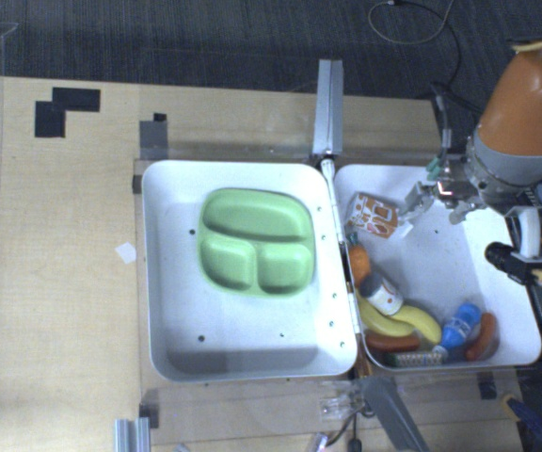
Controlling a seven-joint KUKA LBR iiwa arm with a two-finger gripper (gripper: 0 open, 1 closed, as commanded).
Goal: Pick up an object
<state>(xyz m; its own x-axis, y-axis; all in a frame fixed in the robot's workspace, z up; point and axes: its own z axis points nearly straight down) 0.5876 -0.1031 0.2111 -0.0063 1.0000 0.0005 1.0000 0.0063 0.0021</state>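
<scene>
- Two white bins (158,281) sitting side by side on a wooden bench (55,252).
- Gripper (438,194) hanging open over the right bin (525,342), holding nothing.
- Orange-and-white packet (374,217) lying just beside it.
- Green tray (256,240) resting in the left one.

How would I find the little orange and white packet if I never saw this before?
Look in the right bin, the one crowded with things. Near its top left corner lies the packet, flat and alone, white with orange squares. The banana and blue bottle huddle at the bottom edge.

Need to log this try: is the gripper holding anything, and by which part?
Nothing held: the gripper hovers over the right bin, beside the snack packet.
</scene>
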